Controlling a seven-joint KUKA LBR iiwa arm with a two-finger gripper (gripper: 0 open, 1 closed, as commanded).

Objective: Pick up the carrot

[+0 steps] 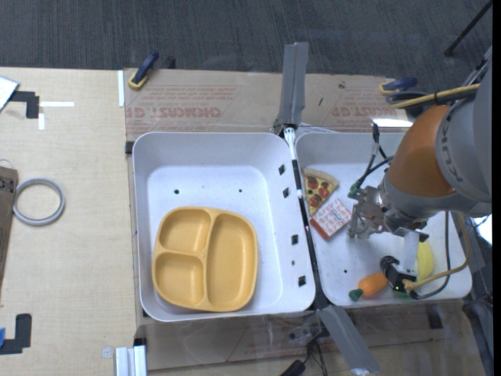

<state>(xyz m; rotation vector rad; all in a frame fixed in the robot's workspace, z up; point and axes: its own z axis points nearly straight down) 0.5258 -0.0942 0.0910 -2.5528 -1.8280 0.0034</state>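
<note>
Camera view: cardboard (pixel 227 100) behind bins printed "CHEMCAST GP" (reversed, approx.); gripper (pixel 362 227) over right bin (pixel 344 276), finger spread can't be told, nothing seen held; carrot (pixel 369 286) lies below/near it, apart, w/ banana (pixel 425 260) beside, pizza slice (pixel 318 187) and red-white packet (pixel 332 217) to its left.

1. bright, even light from overhead; the white bins (pixel 223 151) read clean, with no harsh glare.
2. shadows are soft and short: a faint one rims the yellow plate (pixel 207 258), and a dimmer patch lies under the arm (pixel 434 163) on the right.
3. focus is fairly sharp in the middle; fine detail is slightly grainy.
4. the far dark floor (pixel 235 18) stays dim.
</note>
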